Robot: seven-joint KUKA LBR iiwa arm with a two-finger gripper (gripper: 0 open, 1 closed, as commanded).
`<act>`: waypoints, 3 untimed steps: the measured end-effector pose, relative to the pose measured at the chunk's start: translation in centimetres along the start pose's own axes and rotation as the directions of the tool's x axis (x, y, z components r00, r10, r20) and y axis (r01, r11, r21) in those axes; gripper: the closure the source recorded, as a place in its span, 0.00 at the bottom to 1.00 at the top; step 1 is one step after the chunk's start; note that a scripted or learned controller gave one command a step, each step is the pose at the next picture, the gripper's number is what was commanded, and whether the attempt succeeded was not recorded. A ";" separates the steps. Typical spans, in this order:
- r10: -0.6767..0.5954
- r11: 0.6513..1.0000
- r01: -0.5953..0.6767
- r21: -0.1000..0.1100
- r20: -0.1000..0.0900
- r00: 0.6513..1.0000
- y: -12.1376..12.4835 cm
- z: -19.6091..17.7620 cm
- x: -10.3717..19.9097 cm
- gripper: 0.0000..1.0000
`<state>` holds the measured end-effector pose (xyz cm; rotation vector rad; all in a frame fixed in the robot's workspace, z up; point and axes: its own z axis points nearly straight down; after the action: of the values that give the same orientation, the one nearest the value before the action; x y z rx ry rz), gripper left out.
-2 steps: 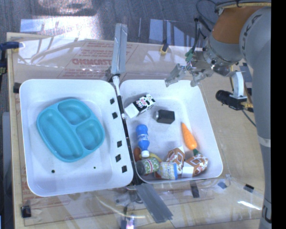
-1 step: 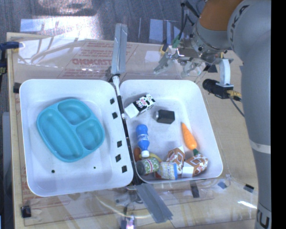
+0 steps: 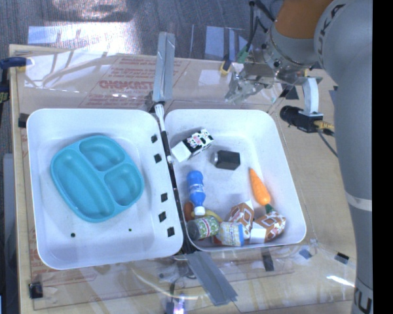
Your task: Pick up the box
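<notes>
A small black box point(image 3: 227, 159) lies flat in the middle of the right bin point(image 3: 285, 175). A white carton with black cow spots point(image 3: 192, 144) lies on its side just left of it, near the bin's left wall. My gripper point(image 3: 242, 89) hangs above the far rim of the right bin, well back from the black box and higher than it. It looks open, and nothing sits between its fingers.
A blue bottle point(image 3: 196, 187) and an orange carrot point(image 3: 259, 186) lie in the right bin. Several small packets and a jar point(image 3: 236, 227) crowd its near end. The left bin point(image 3: 46, 241) holds a teal divided plate point(image 3: 96, 178). A metal divider point(image 3: 162, 70) runs back between the bins.
</notes>
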<state>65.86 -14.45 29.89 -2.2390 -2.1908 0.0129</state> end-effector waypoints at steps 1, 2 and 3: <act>-0.025 1.000 0.025 -0.008 0.001 1.000 -0.2 -6.8 1.2 1.00; -0.062 0.998 0.062 -0.003 0.001 0.998 -6.9 10.2 3.5 1.00; -0.061 0.998 0.061 -0.004 0.002 0.998 -6.9 10.2 3.5 0.00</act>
<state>58.93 -10.83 19.81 -2.1734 -2.2615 0.0093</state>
